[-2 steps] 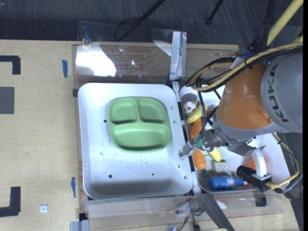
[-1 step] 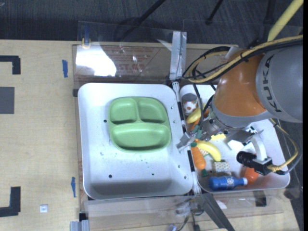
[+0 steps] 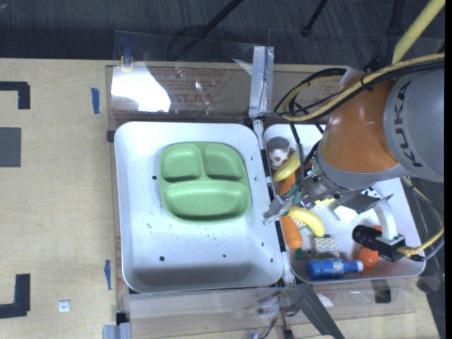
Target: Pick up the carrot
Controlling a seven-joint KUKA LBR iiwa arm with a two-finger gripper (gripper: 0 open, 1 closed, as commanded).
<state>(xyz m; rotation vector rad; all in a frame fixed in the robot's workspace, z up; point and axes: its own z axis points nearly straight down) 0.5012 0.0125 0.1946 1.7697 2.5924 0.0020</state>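
Observation:
The carrot point(image 3: 291, 233), a short orange piece, lies along the left wall of the right bin point(image 3: 399, 196), near its front. My gripper point(image 3: 281, 205) hangs just above and behind the carrot's far end, close to the wall between the bins. The orange-banded wrist covers the middle of the right bin. A yellow banana point(image 3: 309, 220) lies right beside the carrot, partly under the gripper. I see nothing held in the gripper.
A second banana point(image 3: 286, 167), an orange bit point(image 3: 286, 186) and a small white-and-brown object point(image 3: 279, 147) lie behind the gripper. A blue bottle point(image 3: 332, 267), a speckled block point(image 3: 325, 245) and an orange item point(image 3: 369, 258) sit near the front. The left bin point(image 3: 141, 246) holds a green divided plate point(image 3: 205, 181).

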